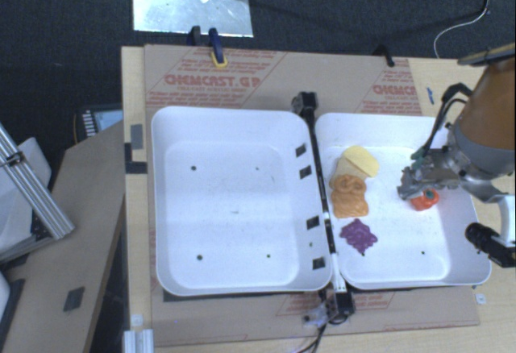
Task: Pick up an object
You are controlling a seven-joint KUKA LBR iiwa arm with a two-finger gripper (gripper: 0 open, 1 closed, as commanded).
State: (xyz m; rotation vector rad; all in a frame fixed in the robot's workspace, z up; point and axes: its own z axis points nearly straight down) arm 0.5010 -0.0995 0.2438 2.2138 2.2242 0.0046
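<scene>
Grasp step under way, by the look. Gripper [417, 184] down in right bin [451, 267], directly over red-orange item [425, 198]; open or clenched — can't tell. Yellow piece [359, 161], tan lump [349, 194], purple bit [358, 235] near divider, untouched. Left bin [234, 263] alongside. Next: probably confirm pinch on item, then lift straight up.

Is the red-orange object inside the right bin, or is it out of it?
Inside. The red-orange object lies on the white floor of the right bin, within its rim, directly under the hand.
</scene>
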